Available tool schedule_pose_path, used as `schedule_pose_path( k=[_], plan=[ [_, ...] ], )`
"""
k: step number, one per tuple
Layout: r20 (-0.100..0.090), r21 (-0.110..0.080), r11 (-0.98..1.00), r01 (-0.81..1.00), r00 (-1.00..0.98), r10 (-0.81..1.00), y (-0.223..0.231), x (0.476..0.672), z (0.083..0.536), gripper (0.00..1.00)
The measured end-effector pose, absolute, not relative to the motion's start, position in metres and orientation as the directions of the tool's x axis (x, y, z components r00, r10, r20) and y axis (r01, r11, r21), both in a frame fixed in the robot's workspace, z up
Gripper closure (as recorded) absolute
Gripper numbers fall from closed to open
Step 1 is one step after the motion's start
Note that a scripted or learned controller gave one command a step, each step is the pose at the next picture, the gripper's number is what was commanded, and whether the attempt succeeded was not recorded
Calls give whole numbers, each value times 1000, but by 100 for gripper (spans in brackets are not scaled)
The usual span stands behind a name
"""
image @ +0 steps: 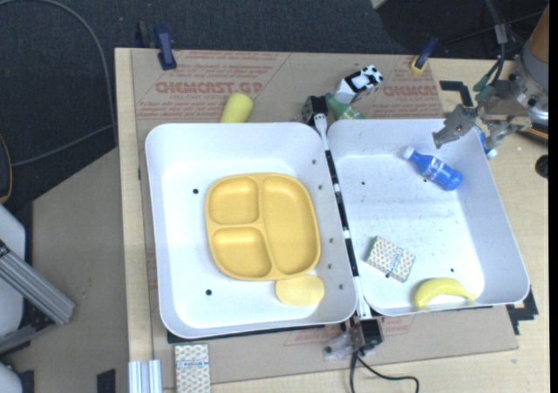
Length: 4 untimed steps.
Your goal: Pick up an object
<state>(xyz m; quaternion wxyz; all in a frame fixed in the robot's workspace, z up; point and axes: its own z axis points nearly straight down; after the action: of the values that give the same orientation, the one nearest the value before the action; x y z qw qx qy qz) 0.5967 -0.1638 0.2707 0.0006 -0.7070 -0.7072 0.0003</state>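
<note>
The task names no single object, so the candidates lie in the two bins. Nearest the hand is a blue plastic bottle with a white cap [433, 168], lying on its side in the upper part of the right white shallow bin [506, 217], cap end toward the upper left. Lower in the same bin, a small patterned square packet [390, 258] lies flat near the bin's left wall, and a yellow banana [444, 293] rests along the lower rim, just beside the packet but apart from it.

The grey metal hand [471, 124] sits at the upper right corner of that bin, above and to the right of the bottle and apart from it. Nothing shows between its fingers; whether they stand wide or narrow I cannot tell at this angle.

The left white shallow bin [174, 208] holds a yellow plastic tray with three compartments [261, 226], and a pale yellow round disc [300, 289] touching the tray's lower edge.

On the brown cardboard-covered table [261, 77], beyond the bins, a yellow cylinder [236, 107] lies near the left bin's top rim, and a small black-and-white toy figure [362, 81] stands near the join of the two bins. A patterned packet [192, 368] lies below the left bin, at the table's front edge.
</note>
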Motion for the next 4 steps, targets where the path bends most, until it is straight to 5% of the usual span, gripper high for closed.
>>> schedule_pose_path(
  k=[1, 2, 3, 4],
  plan=[
    [0, 0, 1, 1000, -1, 1000, -180, 662, 173, 0],
    [0, -3, 0, 1000, 0, 1000, -193, 666, 84, 0],
    [-2, 1, 1, 1000, -1, 1000, -193, 667, 96, 100],
    [1, -2, 1, 1000, -1, 1000, -117, 615, 84, 100]
  ],
)
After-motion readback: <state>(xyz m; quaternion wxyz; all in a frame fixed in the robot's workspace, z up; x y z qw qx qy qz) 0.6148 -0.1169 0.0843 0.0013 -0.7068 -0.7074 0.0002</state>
